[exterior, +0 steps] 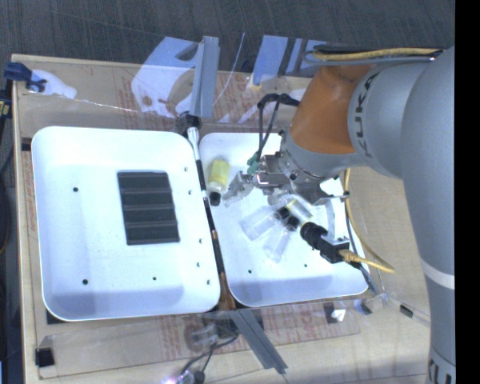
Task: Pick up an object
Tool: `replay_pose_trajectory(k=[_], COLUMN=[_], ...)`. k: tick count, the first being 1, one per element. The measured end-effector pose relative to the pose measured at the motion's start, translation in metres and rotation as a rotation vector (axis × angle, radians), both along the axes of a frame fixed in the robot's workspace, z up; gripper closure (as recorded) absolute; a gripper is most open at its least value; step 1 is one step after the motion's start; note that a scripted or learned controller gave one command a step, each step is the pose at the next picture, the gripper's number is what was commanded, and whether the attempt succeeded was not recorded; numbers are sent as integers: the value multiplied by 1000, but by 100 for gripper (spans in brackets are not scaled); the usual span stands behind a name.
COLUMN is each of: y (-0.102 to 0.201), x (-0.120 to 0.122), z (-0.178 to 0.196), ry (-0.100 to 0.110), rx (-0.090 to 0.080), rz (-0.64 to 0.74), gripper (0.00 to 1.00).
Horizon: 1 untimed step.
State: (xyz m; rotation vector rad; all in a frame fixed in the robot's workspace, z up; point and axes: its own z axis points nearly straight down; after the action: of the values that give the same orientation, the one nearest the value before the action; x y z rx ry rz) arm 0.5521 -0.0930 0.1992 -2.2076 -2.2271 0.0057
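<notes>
One gripper [248,181] hangs low in the right bin [248,294], under the grey arm [400,118], which hides that bin's upper right; we cannot tell whether it is parted or closed; just left of it a yellow tube [217,174] lies by the bin's left wall; clear plastic pieces [260,224] lie just below the gripper; well apart, a black ridged slab [148,206] lies flat in the left bin [64,238].
</notes>
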Motion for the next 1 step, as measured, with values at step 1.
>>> replay_pose_trajectory(k=[1], y=[-47], x=[38], z=[-101], ry=[0], rx=[-1], rz=[10], gripper=[0])
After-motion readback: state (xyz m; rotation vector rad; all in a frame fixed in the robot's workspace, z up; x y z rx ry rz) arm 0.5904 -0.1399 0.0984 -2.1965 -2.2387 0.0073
